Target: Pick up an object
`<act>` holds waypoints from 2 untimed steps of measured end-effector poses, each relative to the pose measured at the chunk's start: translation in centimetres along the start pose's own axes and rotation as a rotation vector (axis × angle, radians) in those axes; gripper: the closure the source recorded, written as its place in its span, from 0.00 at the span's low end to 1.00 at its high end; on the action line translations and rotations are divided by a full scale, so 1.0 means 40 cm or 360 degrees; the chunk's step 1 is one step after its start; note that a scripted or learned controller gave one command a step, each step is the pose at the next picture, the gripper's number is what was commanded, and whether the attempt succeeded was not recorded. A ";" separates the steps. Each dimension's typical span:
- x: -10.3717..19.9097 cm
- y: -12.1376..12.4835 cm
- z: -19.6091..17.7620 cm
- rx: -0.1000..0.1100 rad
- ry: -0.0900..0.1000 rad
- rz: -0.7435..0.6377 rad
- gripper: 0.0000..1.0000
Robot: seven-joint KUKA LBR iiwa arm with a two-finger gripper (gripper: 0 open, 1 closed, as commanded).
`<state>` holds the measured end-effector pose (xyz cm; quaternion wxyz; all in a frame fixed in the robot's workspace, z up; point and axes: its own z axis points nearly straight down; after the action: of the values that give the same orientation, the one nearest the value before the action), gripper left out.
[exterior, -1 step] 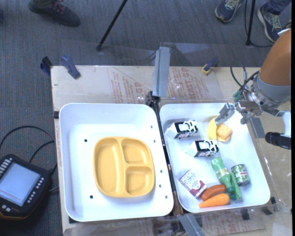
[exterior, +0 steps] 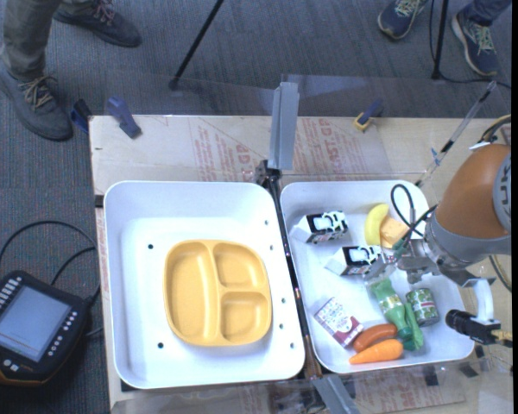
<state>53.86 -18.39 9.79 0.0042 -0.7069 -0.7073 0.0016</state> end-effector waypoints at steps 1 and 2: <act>0.026 -0.048 0.034 -0.0001 -0.0001 0.0069 0.00; 0.023 -0.051 0.018 0.0008 0.0004 0.0079 1.00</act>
<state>51.80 -17.47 9.11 0.0068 -0.7242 -0.6896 0.0024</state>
